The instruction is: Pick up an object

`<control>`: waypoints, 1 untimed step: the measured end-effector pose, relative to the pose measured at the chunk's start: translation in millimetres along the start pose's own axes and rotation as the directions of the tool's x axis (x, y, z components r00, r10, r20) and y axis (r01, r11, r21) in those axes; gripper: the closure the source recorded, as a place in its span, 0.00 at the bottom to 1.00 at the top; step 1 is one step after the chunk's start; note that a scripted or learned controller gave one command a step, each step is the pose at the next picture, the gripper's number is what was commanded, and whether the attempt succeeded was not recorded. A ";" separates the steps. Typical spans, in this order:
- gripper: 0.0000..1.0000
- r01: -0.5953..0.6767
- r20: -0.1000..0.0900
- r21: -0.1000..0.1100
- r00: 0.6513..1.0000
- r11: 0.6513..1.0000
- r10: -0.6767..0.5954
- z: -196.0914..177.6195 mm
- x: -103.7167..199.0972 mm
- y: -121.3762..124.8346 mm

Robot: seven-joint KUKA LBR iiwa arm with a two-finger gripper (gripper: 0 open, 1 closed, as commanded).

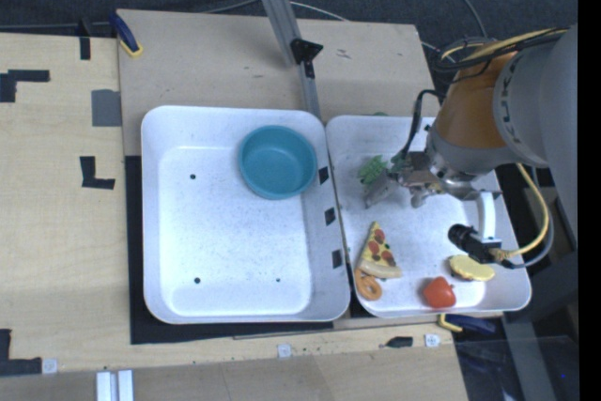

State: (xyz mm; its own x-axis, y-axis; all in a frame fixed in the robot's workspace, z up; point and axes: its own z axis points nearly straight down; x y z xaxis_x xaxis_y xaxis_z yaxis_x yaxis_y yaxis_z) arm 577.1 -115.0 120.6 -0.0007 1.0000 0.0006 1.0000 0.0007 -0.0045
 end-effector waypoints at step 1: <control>1.00 0.001 0.000 -0.003 1.000 1.000 -0.001 -11.9 0.2 0.8</control>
State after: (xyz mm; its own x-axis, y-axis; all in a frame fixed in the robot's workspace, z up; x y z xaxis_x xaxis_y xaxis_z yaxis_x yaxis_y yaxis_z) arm 578.0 -114.8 132.5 -0.0013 1.0000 0.0005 1.0000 0.0013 -0.0012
